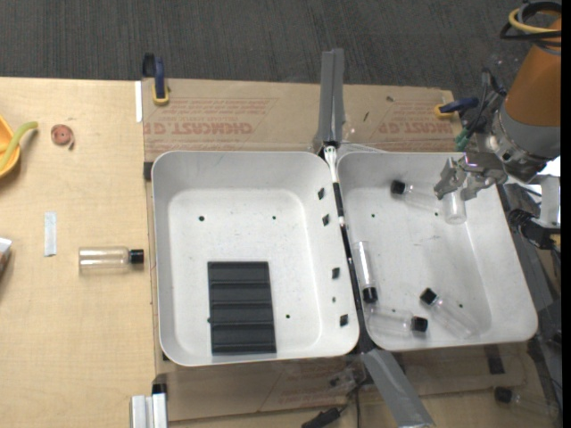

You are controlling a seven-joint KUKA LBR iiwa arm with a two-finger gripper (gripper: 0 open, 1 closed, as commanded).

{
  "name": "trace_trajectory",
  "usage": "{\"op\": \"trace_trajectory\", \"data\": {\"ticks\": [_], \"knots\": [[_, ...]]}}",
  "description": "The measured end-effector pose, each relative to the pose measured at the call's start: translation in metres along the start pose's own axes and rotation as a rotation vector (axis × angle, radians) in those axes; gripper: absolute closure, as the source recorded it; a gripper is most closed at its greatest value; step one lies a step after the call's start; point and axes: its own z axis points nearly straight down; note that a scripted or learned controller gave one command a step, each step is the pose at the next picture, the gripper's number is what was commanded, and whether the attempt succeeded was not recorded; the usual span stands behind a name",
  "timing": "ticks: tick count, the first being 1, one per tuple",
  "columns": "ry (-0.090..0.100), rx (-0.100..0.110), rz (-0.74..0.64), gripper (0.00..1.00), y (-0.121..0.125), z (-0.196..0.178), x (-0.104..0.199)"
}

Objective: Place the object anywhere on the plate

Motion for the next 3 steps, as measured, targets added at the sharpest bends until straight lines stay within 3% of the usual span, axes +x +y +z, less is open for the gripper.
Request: {"op": "trace_trajectory", "data": {"ticks": [1,2,3], "knots": [[0.0,-0.001,0.0,0.0,0.0,0.0,0.0],[0.0,-0.002,-0.011,0.0,0.063,-0.005,-0.044],[0.0,-0.003,-0.029,0.0,0.068,-0.073,-0.064]]}}
